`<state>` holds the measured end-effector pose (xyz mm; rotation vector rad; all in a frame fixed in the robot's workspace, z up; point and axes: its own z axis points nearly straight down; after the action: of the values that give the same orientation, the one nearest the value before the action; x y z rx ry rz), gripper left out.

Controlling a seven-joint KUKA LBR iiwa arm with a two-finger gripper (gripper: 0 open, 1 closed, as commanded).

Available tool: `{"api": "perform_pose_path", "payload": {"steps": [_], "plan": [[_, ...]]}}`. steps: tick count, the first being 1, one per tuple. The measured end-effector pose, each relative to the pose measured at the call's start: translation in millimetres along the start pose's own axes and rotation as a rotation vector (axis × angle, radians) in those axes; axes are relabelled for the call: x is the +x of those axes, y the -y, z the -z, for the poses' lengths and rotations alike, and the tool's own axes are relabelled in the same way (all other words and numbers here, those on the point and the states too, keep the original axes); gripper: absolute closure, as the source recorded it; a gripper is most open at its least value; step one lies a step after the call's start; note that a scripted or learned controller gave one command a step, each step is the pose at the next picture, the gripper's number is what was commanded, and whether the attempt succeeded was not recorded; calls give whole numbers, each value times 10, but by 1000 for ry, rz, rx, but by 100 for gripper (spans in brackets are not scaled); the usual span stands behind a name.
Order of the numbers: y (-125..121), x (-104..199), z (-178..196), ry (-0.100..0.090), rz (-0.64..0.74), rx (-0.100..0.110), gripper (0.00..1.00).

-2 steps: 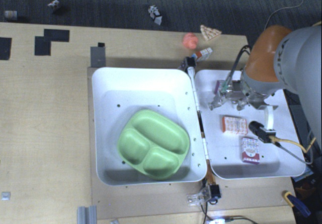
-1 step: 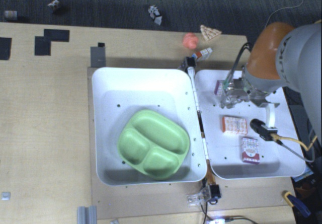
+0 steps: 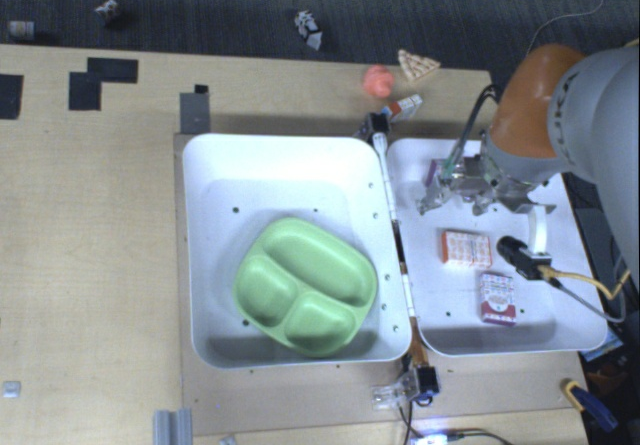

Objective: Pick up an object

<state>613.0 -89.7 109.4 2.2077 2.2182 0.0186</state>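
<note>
My gripper [image 3: 455, 201] hovers over the back half of the right bin [image 3: 570, 333], fingers spread open with nothing between them. Just in front of it lies a small orange and white box [image 3: 466, 249]. A red and white packet [image 3: 497, 297] rests nearer the bin's front. A small purple thing [image 3: 437, 172] peeks out beside the wrist at the back; most of it is hidden. A green divided plate [image 3: 305, 283] lies tilted in the left bin [image 3: 215, 183].
On the bench behind the bins sit a pink ball [image 3: 378, 81], a pizza-slice toy [image 3: 418, 64] and a small orange-tipped item [image 3: 404, 107]. The arm [image 3: 560, 113] covers the right bin's back right corner. The ridge between the bins runs just left of the gripper.
</note>
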Motion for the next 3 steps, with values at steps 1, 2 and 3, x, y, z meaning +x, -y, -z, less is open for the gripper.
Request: {"api": "perform_pose_path", "payload": {"steps": [1, 2, 3], "plan": [[242, 73, -223, 1, -4, 9, 0], [217, 80, -104, 1, -2, 2, 100], [218, 80, -105, 1, -2, 3, 0]]}}
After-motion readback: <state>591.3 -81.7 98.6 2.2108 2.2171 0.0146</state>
